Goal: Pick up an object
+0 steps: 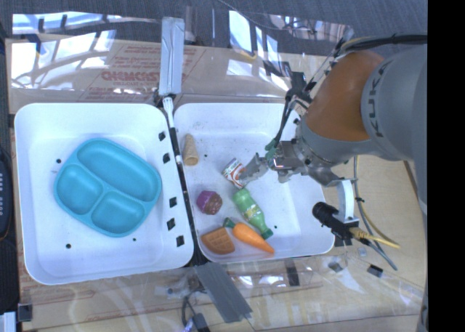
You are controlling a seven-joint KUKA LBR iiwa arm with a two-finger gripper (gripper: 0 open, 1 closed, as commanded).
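Arm (363, 105) enters from the right, over the right bin (218, 116). Left bin (36, 178) holds a blue divided plate (107, 186). Gripper (251, 171) sits just beside a small red-white carton (234, 171); finger opening and grip cannot be told. Below it: green bottle (251, 211), carrot (249, 235), bread slice (217, 240), purple onion (209, 202), ice cream cone (190, 149).

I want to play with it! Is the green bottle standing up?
No, the green bottle lies flat on its side in the right bin.

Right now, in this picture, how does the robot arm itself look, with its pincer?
The arm is thick, rounded and grey, with a glossy orange band and dark "KUKA" lettering. Thin black cables run along it. The pincer is small, metallic grey, with a green spot near its base.
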